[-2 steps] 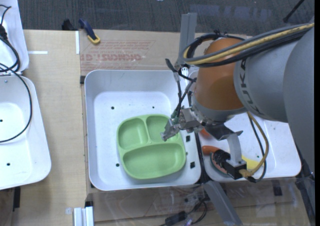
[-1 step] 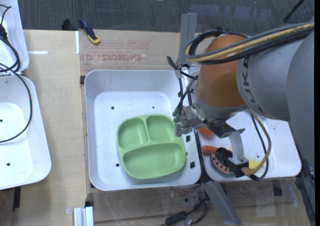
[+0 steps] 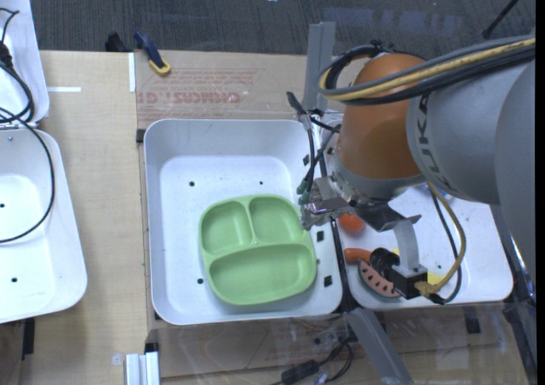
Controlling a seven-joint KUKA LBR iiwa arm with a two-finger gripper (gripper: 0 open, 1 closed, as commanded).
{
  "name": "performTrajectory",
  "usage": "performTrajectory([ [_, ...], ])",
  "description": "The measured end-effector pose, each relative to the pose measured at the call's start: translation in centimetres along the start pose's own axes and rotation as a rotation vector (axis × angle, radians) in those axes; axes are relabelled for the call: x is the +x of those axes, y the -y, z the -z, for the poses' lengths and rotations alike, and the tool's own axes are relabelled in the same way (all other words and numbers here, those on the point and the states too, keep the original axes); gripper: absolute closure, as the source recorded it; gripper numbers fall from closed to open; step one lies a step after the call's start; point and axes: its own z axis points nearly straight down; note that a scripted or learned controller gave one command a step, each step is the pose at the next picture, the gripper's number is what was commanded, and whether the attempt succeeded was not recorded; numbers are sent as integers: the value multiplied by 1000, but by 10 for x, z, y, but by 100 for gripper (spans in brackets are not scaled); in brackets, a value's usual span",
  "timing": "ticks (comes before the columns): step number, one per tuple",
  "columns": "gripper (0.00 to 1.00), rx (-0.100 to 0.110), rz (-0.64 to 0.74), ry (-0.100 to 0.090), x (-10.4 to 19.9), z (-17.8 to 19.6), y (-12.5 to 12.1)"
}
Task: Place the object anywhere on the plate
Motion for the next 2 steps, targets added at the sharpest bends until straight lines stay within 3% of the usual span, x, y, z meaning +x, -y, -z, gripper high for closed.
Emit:
performTrajectory([
  [1,100,1,-340,-4,29,-55,0],
  [2,0,1,-341,-4,29,-55,0],
])
